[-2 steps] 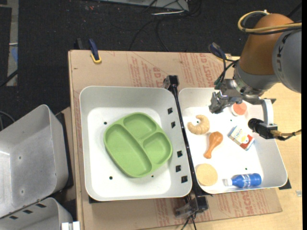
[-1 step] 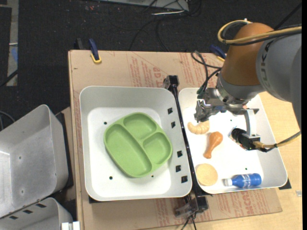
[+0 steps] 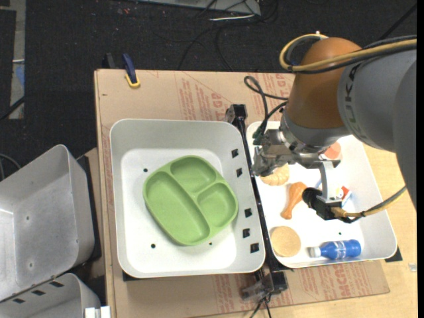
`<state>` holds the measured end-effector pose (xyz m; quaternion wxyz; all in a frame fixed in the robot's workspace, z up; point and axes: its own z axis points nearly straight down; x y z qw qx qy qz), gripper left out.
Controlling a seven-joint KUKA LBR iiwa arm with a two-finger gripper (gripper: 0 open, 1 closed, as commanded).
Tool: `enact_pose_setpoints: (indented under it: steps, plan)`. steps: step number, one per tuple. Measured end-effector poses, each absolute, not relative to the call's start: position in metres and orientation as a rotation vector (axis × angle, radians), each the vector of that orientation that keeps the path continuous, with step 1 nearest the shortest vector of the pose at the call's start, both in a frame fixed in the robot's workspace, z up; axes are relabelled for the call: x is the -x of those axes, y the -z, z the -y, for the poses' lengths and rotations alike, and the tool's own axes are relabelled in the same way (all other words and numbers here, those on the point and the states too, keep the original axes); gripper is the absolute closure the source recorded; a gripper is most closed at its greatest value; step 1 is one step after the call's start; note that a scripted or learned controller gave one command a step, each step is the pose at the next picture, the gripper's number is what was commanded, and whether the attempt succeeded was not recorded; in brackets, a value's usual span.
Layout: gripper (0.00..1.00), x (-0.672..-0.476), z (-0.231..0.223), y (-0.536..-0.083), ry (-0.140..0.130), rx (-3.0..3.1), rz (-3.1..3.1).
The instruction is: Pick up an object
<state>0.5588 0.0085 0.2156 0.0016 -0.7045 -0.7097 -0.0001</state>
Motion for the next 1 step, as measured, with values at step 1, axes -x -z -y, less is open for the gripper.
enact_pose_setpoints:
  steps: [1]
  plan:
    - [1.0, -0.5368, -0.0613, -0.2097, -0.002, 2.21, 2.227]
